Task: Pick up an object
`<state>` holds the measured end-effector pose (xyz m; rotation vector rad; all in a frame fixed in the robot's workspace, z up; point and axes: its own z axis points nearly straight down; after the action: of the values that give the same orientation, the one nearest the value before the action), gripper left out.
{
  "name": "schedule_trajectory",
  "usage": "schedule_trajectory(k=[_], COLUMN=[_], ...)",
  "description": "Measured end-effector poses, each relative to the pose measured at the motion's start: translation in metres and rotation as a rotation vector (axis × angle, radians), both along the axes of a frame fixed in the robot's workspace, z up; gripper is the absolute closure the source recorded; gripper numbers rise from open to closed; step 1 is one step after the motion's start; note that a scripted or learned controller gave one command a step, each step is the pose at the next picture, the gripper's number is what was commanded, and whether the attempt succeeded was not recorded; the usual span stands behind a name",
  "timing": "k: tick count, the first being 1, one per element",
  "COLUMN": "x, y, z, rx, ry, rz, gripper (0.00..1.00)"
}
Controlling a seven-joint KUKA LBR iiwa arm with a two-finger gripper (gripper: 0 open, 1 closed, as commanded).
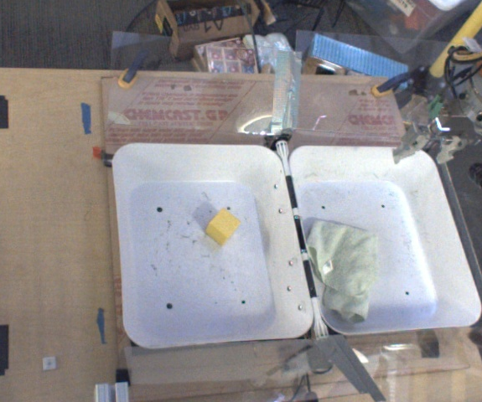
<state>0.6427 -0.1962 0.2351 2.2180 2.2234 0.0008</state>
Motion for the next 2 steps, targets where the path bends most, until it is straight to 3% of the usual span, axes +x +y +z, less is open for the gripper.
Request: schedule_trajectory(k=[1,2], x=[-0.09,-0.105], y=[-0.029,-0.011], z=[0.091,0.202], rx=[-0.003,-0.007], ry=[-0.003,-0.006], rz=[0.235,0.83], gripper=[0.0,0.0])
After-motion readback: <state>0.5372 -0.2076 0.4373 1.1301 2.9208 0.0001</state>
